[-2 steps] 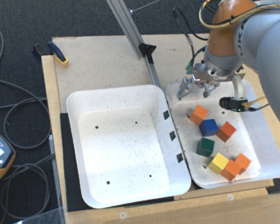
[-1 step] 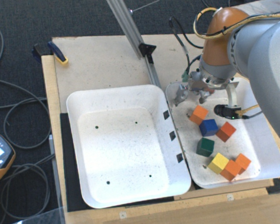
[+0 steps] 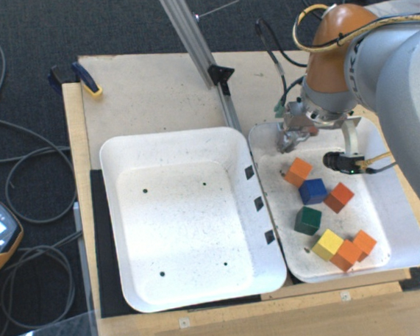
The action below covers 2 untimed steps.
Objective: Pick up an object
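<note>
Several coloured cubes lie in the right white bin (image 3: 386, 217): an orange cube (image 3: 297, 171), a blue cube (image 3: 313, 191), a red-orange cube (image 3: 338, 197), a green cube (image 3: 308, 220), a yellow cube (image 3: 327, 245) and two more orange cubes (image 3: 355, 250) at the front. My gripper (image 3: 290, 139) hangs low over the bin's far left corner, just behind the orange cube and apart from it. I see nothing held in it.
The left white bin (image 3: 178, 218) sits beside the right one. A slanted metal pole (image 3: 197, 50) rises behind the bins. A blue and yellow clamp (image 3: 87, 79) lies at the bench's back left. Cables trail on the floor to the left.
</note>
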Tool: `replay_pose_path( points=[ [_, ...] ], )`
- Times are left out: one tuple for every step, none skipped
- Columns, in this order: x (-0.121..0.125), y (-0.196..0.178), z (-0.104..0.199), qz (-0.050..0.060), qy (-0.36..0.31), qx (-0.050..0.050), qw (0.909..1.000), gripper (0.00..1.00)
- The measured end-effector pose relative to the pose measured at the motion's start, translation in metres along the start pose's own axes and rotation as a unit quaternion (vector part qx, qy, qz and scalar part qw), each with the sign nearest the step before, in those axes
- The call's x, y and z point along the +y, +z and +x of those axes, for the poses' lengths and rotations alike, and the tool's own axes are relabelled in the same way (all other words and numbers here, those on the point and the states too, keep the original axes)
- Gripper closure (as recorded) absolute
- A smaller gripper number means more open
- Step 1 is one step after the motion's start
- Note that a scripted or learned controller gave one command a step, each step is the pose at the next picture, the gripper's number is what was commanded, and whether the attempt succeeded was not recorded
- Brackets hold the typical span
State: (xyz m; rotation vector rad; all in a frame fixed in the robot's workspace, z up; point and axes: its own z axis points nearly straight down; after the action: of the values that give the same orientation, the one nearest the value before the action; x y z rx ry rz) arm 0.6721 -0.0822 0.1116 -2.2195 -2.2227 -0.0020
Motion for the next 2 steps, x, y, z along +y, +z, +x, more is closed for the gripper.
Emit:
replay_pose_path(
  points=[
    [-0.001,-0.045,-0.002,-0.003,0.001,-0.001,1.0,1.0],
    [-0.003,-0.11,-0.002,-0.004,0.0,-0.001,1.0,1.0]
  ],
)
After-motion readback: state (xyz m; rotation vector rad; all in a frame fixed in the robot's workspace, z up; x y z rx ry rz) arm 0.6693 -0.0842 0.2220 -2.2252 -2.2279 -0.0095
